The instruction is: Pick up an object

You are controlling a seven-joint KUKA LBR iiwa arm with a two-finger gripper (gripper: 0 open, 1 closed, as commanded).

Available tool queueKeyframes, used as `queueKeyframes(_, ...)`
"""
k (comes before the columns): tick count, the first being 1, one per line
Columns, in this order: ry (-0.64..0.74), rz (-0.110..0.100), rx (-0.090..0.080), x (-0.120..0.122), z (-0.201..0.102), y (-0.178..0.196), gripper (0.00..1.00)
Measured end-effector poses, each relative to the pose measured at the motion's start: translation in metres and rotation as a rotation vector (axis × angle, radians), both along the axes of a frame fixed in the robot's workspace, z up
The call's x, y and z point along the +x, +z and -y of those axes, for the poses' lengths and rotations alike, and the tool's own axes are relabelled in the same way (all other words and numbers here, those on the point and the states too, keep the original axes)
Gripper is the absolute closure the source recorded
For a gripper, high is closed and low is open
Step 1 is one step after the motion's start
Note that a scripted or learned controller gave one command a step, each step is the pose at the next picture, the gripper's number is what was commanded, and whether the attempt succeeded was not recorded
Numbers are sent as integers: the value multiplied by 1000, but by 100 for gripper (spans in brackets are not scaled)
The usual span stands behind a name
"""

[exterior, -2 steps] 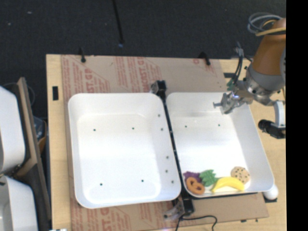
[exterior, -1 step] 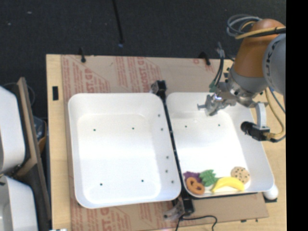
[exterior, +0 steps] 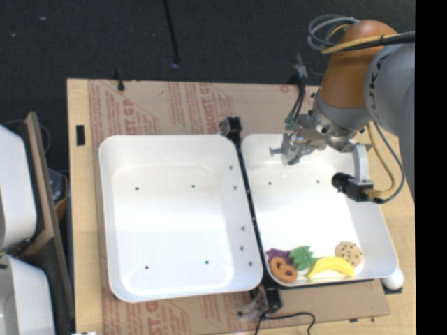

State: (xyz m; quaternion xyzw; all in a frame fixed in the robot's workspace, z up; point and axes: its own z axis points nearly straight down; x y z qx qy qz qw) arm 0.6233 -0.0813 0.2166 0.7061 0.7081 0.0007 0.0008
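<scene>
Several small toy foods lie along the near edge of the right bin (exterior: 314,208): a yellow banana (exterior: 330,267), a round tan cookie (exterior: 348,252), a green leafy piece (exterior: 302,257), a brown pretzel (exterior: 282,269) and a purple piece (exterior: 277,255). My gripper (exterior: 293,152) hangs over the far left part of the right bin, well away from these items. I see nothing between its fingers.
The left bin (exterior: 174,215) sits beside the right one, split from it by a dark bar with clips (exterior: 231,126). A black fitting (exterior: 349,185) juts from the arm over the right bin. Cardboard (exterior: 160,107) covers the bench behind the bins.
</scene>
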Motion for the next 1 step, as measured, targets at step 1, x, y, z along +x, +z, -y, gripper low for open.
queueKeyframes(1,0,-1,1,0,-48,-4,100)
